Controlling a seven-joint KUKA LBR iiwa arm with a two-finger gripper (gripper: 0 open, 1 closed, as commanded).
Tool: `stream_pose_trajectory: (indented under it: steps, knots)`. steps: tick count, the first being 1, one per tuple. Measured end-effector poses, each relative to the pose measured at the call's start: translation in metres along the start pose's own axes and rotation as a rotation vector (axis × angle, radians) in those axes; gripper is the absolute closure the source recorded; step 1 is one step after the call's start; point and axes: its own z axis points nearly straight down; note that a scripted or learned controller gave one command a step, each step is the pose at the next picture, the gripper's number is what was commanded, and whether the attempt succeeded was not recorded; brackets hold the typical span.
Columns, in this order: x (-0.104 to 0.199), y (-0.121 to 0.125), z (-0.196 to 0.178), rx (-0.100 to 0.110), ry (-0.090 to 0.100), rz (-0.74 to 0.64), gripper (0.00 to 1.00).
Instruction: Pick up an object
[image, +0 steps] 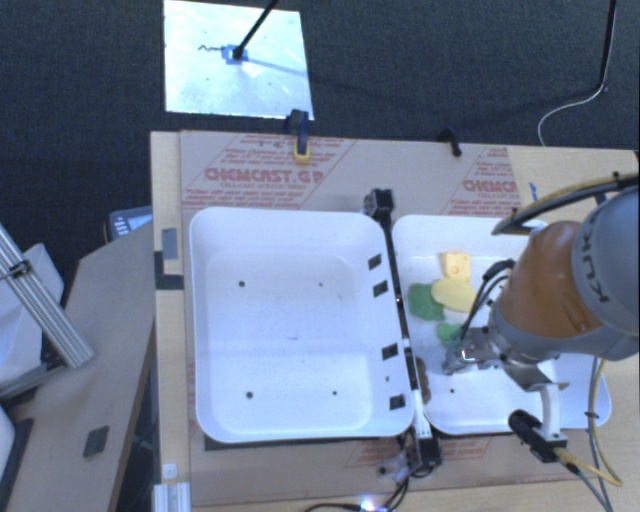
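Note:
In the right bin (470, 408) lie a yellow block (455, 265), a pale yellow piece (456, 294) and a green object (427, 303), with a second green bit (450, 331) just below them. My gripper (460, 355) reaches down into this bin near its left wall, just under the green bit. The orange band of the arm (545, 290) covers the bin's right side. The wrist hides the fingertips.
The left bin (295, 320) lies beside the right one, with black clips (392, 350) along the shared wall. A cardboard sheet (265, 170) lies under both bins. A yellow clamp (300, 150) sits at the back edge. Cables hang near the front right corner (540, 440).

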Motion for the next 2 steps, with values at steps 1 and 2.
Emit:
stream_pose_trajectory:
  steps: [1, 2]
  knots:
    - [-0.018, 0.133, -0.008, -0.015, -0.004, -0.007, 1.00]
    - [-0.046, 0.154, -0.215, -0.021, -0.007, -0.003, 1.00]
